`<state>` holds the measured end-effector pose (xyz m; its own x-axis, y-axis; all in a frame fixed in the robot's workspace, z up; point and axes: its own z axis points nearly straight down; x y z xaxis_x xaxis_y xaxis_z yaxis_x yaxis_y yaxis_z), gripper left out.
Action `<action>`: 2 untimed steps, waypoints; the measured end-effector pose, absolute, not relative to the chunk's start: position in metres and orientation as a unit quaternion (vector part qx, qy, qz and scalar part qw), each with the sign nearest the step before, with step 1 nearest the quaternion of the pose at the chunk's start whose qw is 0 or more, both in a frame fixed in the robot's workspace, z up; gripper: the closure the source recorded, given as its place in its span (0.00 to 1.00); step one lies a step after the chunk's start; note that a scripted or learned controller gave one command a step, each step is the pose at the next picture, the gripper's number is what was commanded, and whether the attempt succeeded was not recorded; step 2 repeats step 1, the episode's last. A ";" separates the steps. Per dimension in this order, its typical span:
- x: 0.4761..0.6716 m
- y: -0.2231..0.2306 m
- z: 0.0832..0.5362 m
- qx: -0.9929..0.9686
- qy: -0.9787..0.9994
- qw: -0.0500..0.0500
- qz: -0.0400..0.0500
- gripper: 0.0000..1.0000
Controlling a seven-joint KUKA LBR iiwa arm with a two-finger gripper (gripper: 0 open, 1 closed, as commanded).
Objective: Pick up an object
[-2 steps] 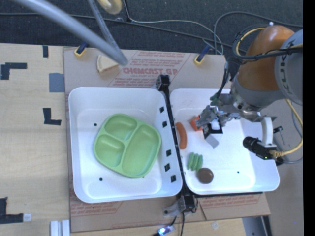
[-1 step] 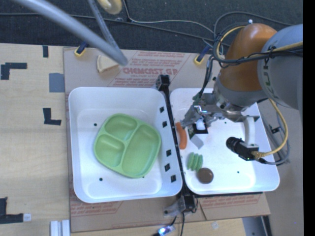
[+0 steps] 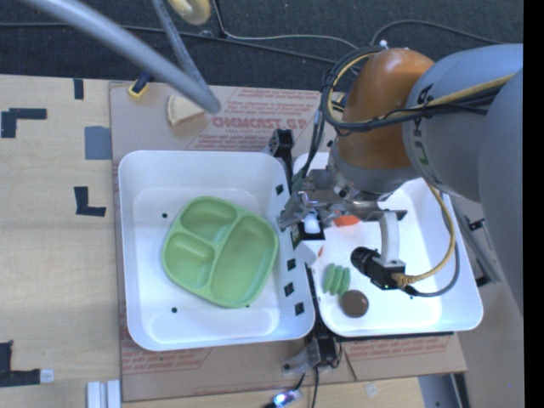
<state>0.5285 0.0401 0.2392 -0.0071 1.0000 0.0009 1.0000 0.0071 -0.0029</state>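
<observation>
Looking down into the right bin (image 3: 450, 308), can make out three small things. Nearest the gripper (image 3: 308, 223): an orange piece (image 3: 345, 221), at 3 o'clock of it, just beside it and partly tucked under the wrist; cannot tell whether touching. Toward 6 o'clock of that, a green piece (image 3: 336, 277), ribbed, flat on the bin floor. At 5 o'clock of the green piece, just beside it, a brown ball (image 3: 354, 303).

Hangs low, that gripper, over the divide between the two bins, at 9 o'clock of the right bin. Cannot tell how far open, nor whether anything is in its grasp: too small and cluttered there.

At 9 o'clock of the gripper, in the left bin (image 3: 136, 228), a green plate (image 3: 223, 249) with three compartments, flat near the bin's middle, set slightly askew.

Toward 1 o'clock of the gripper, the orange band (image 3: 382, 100) and the grey arm (image 3: 489, 126), covering the right bin's 12 o'clock part.

Under both bins, cardboard (image 3: 246, 113) with red print; near its 11 o'clock corner, a pale wedge (image 3: 183, 109). Beyond, at 9 o'clock, the bench (image 3: 42, 228) with dark tape marks. Across the view's 11 o'clock part, a blurred grey rod (image 3: 102, 36).
</observation>
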 end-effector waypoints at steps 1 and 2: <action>0.520 0.096 0.242 -0.704 -0.710 0.001 0.001 1.00; 0.520 0.096 0.242 -0.704 -0.710 0.001 0.001 1.00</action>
